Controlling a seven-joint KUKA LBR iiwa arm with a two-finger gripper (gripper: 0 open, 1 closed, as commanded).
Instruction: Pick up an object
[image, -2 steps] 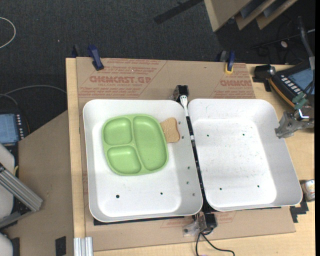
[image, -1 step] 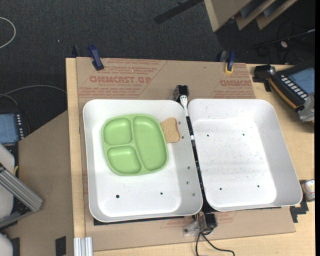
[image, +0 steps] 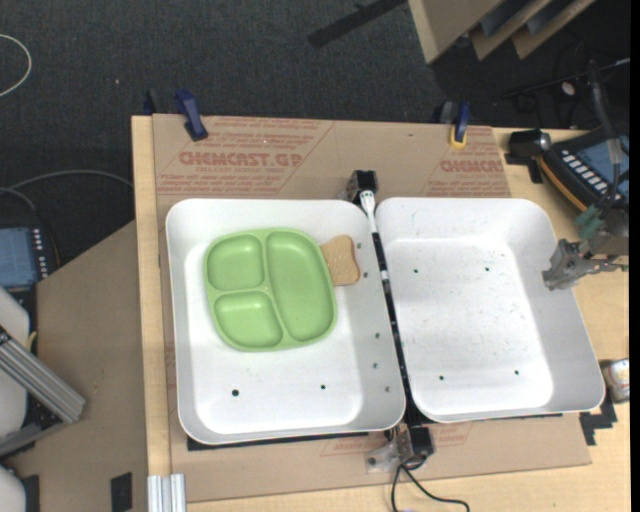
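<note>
i see two white bins side by side on the tabletop (image: 250, 150), which is covered by a brown board with red print. in the left bin (image: 200, 400) lies a green plate (image: 268, 290) with three compartments, sitting in the upper half of the bin, toward its middle. a tan slice (image: 341, 260), flat and bread-like, lies just beside the plate's upper right edge, touching or slightly tucked under it, i cannot tell which, near the bin's right wall. the right bin (image: 480, 300) shows only small dark specks across its floor. my hand (image: 572, 262) sits at the right edge of the right bin, over its rim about halfway up, well apart from the plate and the slice. it looks grey and small from here, and i cannot tell how it is set; nothing shows in it. two blue clamps (image: 190, 113) grip the board's far edge, and black cables (image: 420, 480) run off the near edge.
</note>
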